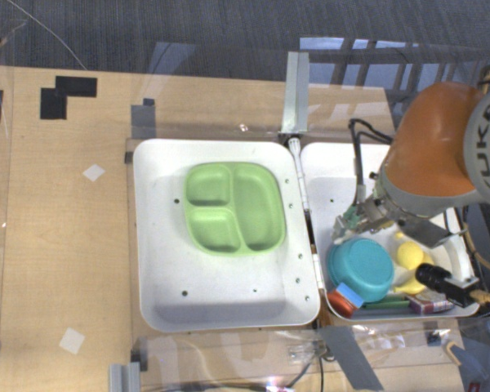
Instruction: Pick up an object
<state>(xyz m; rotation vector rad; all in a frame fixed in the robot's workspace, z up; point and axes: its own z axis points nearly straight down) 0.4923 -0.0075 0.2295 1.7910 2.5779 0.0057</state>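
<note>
Clutter fills the front of the right bin [331, 174], near the table's [57, 243] front edge: a teal bowl [362, 269], a yellow toy [410, 256], an orange block [340, 303] and a green stick [385, 304]. Hanging over that bin, the pincer [353, 219] sits just behind the bowl, its opening impossible to tell and nothing visibly held. A green divided plate [233, 207] lies in the middle of the left bin [159, 251].

My arm [441, 149] hides most of the right bin [331, 186] and runs off the right edge. My gripper [361, 217] is too small and cluttered to read. Teal bowl [362, 269] covers toys beneath; purple item [429, 305] unclear.
</note>
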